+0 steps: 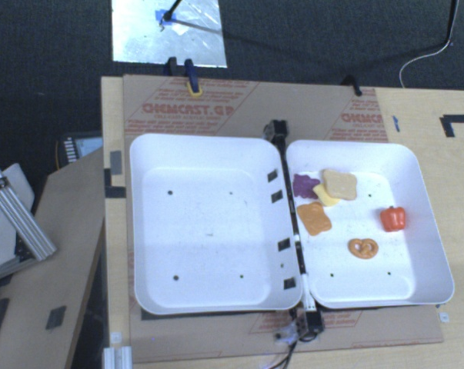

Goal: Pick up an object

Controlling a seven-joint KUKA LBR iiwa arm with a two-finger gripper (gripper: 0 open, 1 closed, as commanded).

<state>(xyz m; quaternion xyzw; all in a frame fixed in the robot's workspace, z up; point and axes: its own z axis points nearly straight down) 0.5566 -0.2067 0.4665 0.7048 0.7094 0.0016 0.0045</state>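
At the near edge of the bench a knot of wires [299,330] hangs just beyond the seam where the two bins meet. The left bin [208,233] shows a bare white floor dotted with a few small dark holes. The right bin [374,283] holds all the toys, gathered in its far half. Nearest is a brown pretzel [362,247], lying flat on its own. Further back and to the right sits a red pepper [393,218], close to the bin's right wall and apart from the rest. Left of the pretzel lies an orange slice [315,218], near the seam. Just behind it a yellow piece [326,198] touches it, half tucked under a tan toast [340,184]. A purple piece [305,185] lies just beside the toast, against the seam. Small black clips [276,197] run along the seam. Both bins rest on a brown sheet [216,106] printed with red letters. A blue and yellow clamp [191,77] grips its far edge. Beyond that, a shiny plate [168,25] lies on the dark floor.
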